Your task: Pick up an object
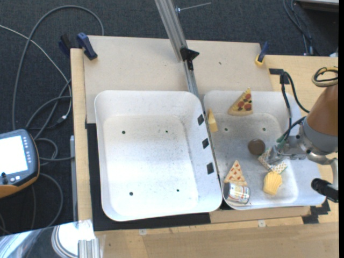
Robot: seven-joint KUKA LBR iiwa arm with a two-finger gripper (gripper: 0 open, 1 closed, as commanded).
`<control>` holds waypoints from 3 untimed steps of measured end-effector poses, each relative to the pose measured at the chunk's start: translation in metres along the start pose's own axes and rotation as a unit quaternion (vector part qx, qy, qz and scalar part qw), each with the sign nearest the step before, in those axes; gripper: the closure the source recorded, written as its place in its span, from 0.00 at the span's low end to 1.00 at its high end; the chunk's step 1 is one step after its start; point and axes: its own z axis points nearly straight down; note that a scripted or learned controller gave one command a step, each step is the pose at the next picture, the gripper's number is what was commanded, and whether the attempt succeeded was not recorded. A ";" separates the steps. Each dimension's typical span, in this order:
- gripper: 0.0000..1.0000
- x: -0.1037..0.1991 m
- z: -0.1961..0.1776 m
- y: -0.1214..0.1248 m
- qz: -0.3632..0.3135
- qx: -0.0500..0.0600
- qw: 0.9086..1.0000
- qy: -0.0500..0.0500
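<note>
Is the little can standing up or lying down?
Lying down. The can rests on its side at the front edge of the right bin, its round end facing sideways, just below a pizza slice.

Both bins are white: the left bin (145, 160) is dusted with grey speckling and a few dark dots, and the right bin (242, 128) is greyer and scuffed. In the right bin, one pizza slice (241, 103) is tan with red spots and a yellow-green tip, and a second slice (235, 172) has an orange-tan face dotted red. A round piece (256, 145) is dark brown, and the corn-like piece (272, 183) is bright yellow. The tabletop (140, 63) is pale beige, with blue clamps (87, 45) at its back edge. The arm (325, 117) is orange above grey.
</note>
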 end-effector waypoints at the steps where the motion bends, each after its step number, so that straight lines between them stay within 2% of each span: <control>1: 1.00 -0.004 -0.063 0.007 0.000 0.001 1.000 0.000; 2: 1.00 -0.004 -0.117 0.009 -0.001 0.001 1.000 0.000; 3: 1.00 -0.004 -0.093 0.009 0.000 0.007 1.000 0.002</control>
